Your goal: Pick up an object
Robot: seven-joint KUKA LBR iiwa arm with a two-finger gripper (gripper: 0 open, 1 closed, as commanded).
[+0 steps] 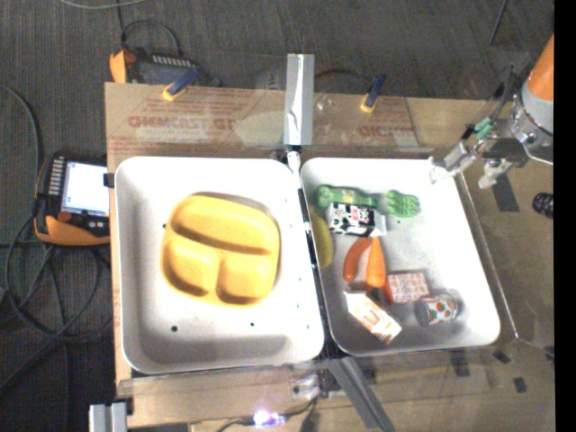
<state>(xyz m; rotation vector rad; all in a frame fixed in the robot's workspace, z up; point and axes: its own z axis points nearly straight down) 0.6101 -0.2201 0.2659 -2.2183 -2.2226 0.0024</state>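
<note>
faint red lettering on the cardboard sheet (pixel 180 120) is unreadable.

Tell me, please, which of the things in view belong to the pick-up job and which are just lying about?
Belong to the job:
- gripper, at the right bin's far right corner
- in that bin: carrot, green toy, black-and-white carton, small can
- yellow divided plate in the left bin

Lying about:
- orange handheld unit left of the bench
- floor cables

Robot lab: clamped bench (pixel 135 115); floor cables (pixel 22 142); teach pendant (pixel 76 201).
</note>
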